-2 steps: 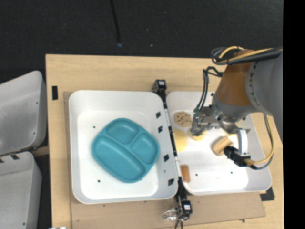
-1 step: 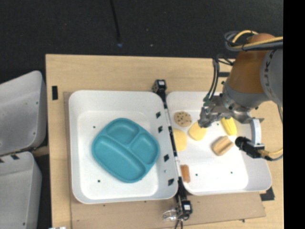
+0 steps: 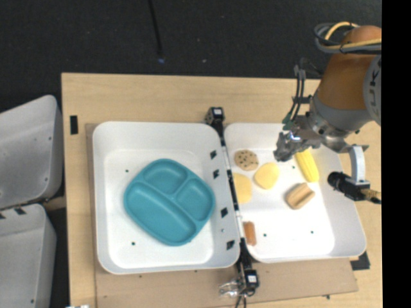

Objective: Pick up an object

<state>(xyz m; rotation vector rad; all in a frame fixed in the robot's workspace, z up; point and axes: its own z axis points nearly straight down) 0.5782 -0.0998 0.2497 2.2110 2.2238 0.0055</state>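
Inside the right bin, several small food-like objects lie scattered over the upper and middle part of its floor. A yellow corn cob lies nearest the end effector, just to its right and roughly touching it in this view. Below and left of the end effector sits a pale yellow rounded piece, and left of that a round brown cookie with dark specks. A tan bread-like roll lies tilted near the middle of the bin, below the corn cob. At the bin's left wall a flat yellow-orange round piece lies, and further down the same wall lies a small orange-brown sausage-shaped piece.

Whether the end effector is released or clenched cannot be told; it is dark and small against the bin, low over the upper part, and nothing can be seen between its tips. The grey arm with its orange band reaches in from the right above it.

Beside this, the left bin holds a teal divided plate lying flat near its centre. Both bins sit on a light wooden tabletop.
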